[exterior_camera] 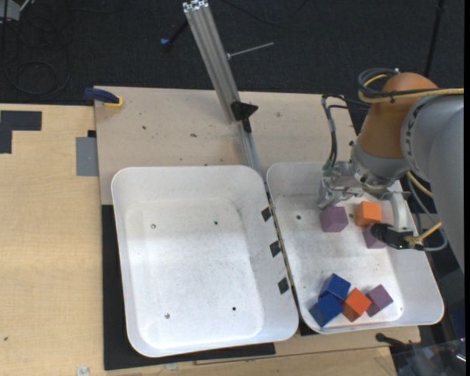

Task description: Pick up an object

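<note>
- We judged the pick not yet done: every block lay in the right bin (pixel 294 180), none lifted.
- Our gripper (pixel 338 197) hung just above a purple block (pixel 334 218), an orange block (pixel 369 212) beside it.
- We could not tell whether the jaws stood apart or clenched, nor whether they touched the purple block.
</note>
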Robot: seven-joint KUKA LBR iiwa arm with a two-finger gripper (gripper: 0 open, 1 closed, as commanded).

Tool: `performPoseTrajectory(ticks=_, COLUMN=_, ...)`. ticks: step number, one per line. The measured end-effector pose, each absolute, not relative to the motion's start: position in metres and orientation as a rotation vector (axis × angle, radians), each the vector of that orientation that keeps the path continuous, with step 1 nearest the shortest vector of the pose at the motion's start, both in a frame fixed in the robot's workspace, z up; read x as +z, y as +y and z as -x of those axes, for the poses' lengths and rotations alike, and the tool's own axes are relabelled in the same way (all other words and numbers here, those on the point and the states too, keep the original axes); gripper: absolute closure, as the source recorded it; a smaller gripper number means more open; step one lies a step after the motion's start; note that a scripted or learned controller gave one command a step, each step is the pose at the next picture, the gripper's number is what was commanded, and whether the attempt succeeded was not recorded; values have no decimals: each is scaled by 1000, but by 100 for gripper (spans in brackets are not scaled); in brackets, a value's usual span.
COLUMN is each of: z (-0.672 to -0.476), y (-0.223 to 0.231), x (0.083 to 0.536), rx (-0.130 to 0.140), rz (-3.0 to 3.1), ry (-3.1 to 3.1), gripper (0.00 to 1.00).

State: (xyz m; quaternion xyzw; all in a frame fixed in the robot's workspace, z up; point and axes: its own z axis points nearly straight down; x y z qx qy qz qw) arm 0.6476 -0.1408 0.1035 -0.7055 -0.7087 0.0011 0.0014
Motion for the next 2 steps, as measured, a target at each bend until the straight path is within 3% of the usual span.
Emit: performPoseTrajectory(ticks=2, z=-639, y=-155, x=216, rx=-2, rz=2225, ry=-2222, gripper=100)
